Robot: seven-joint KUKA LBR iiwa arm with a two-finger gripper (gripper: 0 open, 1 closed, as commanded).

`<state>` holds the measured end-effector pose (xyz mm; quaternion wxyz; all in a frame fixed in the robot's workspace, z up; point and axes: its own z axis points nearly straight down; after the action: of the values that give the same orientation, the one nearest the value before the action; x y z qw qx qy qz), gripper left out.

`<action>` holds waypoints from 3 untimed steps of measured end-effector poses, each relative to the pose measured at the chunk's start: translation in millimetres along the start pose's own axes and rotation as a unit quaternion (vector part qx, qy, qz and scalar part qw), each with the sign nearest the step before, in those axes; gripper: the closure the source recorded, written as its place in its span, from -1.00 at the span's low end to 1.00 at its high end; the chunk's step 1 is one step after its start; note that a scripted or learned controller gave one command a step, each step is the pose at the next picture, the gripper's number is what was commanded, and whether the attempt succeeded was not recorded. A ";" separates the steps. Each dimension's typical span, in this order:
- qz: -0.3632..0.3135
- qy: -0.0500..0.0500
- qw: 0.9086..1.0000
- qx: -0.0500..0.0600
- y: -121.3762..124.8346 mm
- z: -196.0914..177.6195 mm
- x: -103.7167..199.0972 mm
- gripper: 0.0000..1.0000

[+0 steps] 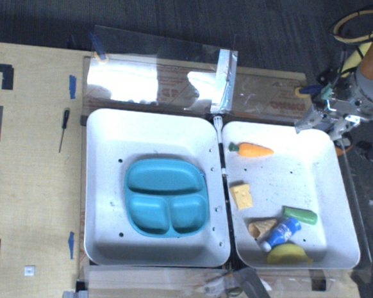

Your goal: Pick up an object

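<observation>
Nothing was held by the jaws (pixel 327 117), whose gap could not be told, so the carrot (pixel 255 150) should be reached from straight above.

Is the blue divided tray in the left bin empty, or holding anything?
Empty. The blue tray lies flat in the left bin, and all three compartments show bare blue.

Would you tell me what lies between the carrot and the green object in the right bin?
Only bare speckled bin floor in the camera view, between the carrot and green object.
</observation>
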<state>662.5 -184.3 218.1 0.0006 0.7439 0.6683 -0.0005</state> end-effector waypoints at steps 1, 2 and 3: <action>0.020 0.000 1.000 0.003 -99.2 79.6 -34.4 -1.00; 0.059 0.001 0.998 0.003 -162.2 113.1 -14.3 -1.00; 0.125 0.000 0.992 -0.004 -185.1 130.5 24.5 -1.00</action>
<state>481.1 -140.4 87.4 0.0033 0.8218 0.5698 0.0019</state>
